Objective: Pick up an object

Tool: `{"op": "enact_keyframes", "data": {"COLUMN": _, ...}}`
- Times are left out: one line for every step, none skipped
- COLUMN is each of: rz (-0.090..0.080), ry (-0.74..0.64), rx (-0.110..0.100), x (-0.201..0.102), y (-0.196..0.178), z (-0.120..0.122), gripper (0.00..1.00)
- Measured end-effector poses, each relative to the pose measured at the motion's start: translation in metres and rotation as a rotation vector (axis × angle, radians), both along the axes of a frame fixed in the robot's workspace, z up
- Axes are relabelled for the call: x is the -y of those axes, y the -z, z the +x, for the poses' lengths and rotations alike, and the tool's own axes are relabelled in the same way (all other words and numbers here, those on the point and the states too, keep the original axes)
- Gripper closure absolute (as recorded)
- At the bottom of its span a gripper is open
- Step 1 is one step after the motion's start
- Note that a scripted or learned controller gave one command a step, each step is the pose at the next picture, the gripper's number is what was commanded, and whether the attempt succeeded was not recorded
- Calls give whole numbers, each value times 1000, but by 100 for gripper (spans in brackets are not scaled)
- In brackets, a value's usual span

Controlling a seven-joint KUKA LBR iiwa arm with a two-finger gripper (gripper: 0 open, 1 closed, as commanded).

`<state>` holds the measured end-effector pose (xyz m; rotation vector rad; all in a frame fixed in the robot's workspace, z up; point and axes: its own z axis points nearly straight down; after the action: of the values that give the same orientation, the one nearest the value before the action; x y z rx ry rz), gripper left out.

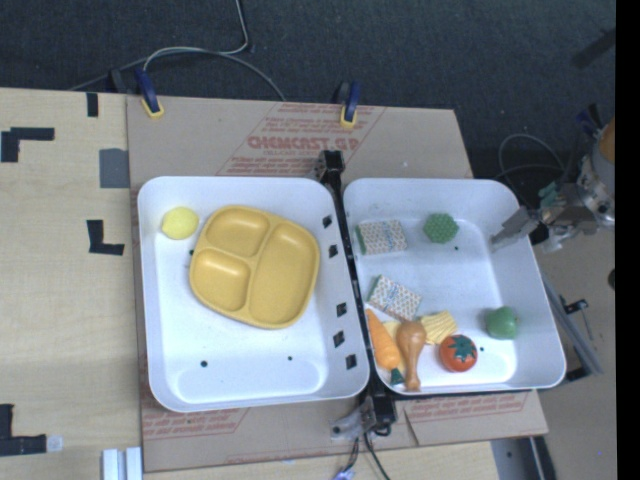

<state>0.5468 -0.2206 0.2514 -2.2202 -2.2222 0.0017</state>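
Observation:
The right bin (520, 373) holds several toy foods. There are two patterned packets (382, 236) (395, 296), a bumpy green ball (440, 228), an orange carrot (381, 340), a brown drumstick (411, 346), a yellow ridged piece (438, 326), a red tomato (458, 353) and a green round piece (502, 321). My gripper (525, 226) hangs over that bin's right rim, at the height of the green ball and well to its right. Nothing shows in its grasp.
The left bin (160, 368) holds a yellow divided plate (254, 265) and a small yellow ball (180, 223) at its top left corner. Both bins rest on a cardboard sheet (290, 138) held by two clamps (349, 103). Cables run over the dark floor behind.

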Motion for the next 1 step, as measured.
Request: {"op": "enact_keyframes", "data": {"rz": 0, "ry": -1, "rx": 1, "x": 2, "y": 157, "z": 40, "gripper": 0}}
